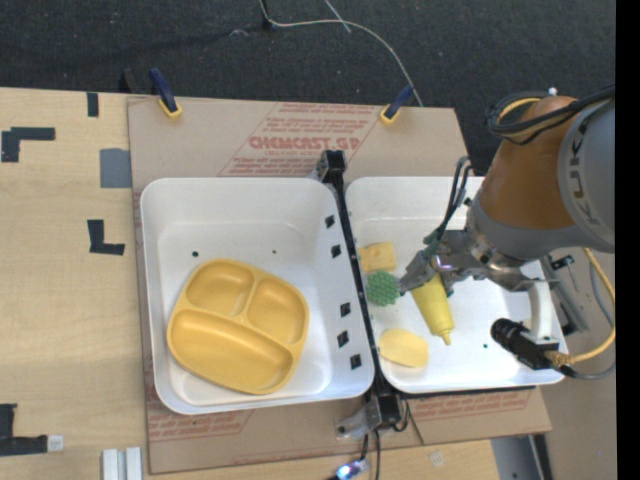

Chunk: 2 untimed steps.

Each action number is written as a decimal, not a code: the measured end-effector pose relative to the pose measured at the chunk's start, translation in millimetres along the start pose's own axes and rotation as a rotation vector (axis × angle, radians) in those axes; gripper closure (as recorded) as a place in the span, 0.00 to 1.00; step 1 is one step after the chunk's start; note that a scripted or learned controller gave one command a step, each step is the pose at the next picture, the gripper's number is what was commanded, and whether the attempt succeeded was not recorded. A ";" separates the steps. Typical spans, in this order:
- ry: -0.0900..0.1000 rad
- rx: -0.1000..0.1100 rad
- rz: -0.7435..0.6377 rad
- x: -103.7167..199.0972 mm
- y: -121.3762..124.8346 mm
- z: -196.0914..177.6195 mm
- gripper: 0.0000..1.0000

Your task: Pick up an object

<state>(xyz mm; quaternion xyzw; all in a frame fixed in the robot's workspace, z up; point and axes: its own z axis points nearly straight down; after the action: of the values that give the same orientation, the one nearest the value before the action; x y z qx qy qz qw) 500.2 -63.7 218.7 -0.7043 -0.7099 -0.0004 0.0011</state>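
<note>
Currently catalogued, viewed from above at a slant:

Table (60, 298): light wood surface carrying a brown cardboard sheet (290, 138), held at its far edge by two blue-and-yellow clamps (163, 93).

Left bin (160, 208): shallow, white. Contents: one yellow divided tray (237, 324), three compartments, lying flat toward the near left of the bin.

Right bin (400, 193): shallow, white, side by side with the left bin and meeting it along a dark centre strip. Contents, all in the left half:
- pale yellow block (376, 257), close to the dividing wall
- green round knobbly item (381, 288), just beside and nearer than the block
- yellow bottle-shaped item (435, 309), lying on the bin floor, narrow end pointing toward the near edge
- pale yellow rounded piece (404, 348), near the front wall

Arm (545, 193): grey with an orange band, reaching in from the right over the right bin.

Gripper (425, 268): low over the bin, directly above the broad end of the yellow bottle-shaped item, with the green item just to its left. Contact with either cannot be made out. Whether it is spread or pressed together cannot be told
</note>
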 end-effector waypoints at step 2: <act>0.000 0.001 0.000 107.3 7.2 -5.0 1.00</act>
<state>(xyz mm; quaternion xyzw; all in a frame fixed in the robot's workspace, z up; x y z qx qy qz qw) 506.6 43.6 223.9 -0.7043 -0.7099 -0.0001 0.0013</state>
